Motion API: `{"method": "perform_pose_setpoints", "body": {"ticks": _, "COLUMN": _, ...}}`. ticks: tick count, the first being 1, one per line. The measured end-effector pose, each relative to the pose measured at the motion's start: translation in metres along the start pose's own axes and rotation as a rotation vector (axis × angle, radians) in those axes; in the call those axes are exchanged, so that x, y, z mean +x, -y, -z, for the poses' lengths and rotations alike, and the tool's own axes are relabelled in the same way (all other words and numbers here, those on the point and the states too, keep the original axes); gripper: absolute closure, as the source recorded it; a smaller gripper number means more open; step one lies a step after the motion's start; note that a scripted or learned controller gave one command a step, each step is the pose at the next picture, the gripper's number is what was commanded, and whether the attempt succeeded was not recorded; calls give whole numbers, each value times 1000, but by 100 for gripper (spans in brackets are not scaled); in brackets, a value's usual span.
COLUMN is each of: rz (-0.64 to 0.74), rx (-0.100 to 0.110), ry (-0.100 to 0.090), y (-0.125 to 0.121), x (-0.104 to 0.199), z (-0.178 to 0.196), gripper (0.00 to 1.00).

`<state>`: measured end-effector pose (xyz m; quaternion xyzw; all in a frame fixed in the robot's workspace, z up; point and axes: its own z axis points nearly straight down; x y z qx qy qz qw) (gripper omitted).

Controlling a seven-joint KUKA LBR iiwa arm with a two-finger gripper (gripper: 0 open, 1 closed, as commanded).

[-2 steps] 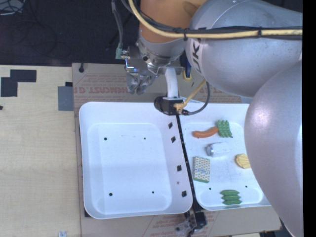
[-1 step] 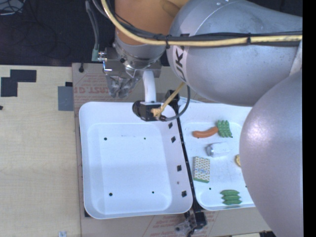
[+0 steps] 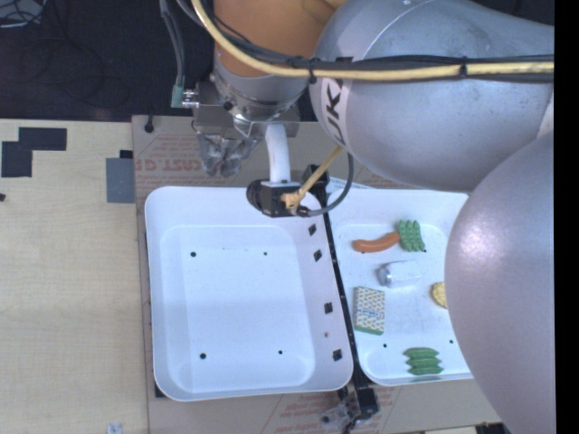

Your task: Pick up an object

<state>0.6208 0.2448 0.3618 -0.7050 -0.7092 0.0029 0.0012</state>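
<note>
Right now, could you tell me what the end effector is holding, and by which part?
It cannot be told: the end effector hangs above the bench behind the left bin, blurred, with no object visible in it.

KUKA iiwa arm (image 3: 434, 89): large grey links occupy the frame from three o'clock to twelve o'clock. The orange band (image 3: 271, 16) sits at twelve o'clock above the wrist. The gripper (image 3: 224, 156) points downward at about eleven o'clock from centre, its grey fingers blurred; their spacing cannot be resolved
</note>
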Motion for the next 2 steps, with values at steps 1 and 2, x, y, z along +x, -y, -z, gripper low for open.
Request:
{"method": "perform_pose_setpoints", "body": {"ticks": 1, "rz": 4, "rx": 3, "ry": 2, "y": 0, "x": 0, "z": 9, "gripper": 100}}
{"method": "perform_pose_setpoints", "body": {"ticks": 2, "rz": 8, "rx": 6, "ry": 3, "y": 1, "x": 1, "z": 18, "gripper": 100}}
